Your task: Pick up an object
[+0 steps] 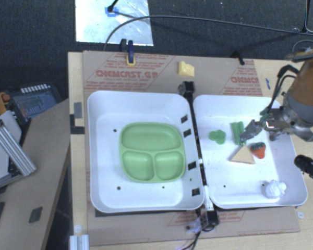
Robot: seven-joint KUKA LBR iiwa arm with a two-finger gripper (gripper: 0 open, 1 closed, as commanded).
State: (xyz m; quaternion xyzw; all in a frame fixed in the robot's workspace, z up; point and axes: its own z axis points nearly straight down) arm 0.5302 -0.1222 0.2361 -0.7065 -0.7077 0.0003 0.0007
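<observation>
We see the gripper (249, 132) low in the right bin (287, 191), touching the green block (237, 130); can't tell its finger state. Tan wedge (243, 155), red strawberry (258, 149) just below. Smooth green tray (151, 151) in left bin (101, 155).

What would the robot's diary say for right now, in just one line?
task: pick up object | end effector: over right bin, at green block | nearby: strawberry, tan wedge | left bin: green tray

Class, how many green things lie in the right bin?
2: a green rounded piece near the bin's left side, and a green upright block just right of it, by the gripper. The arm may hide others.
</observation>
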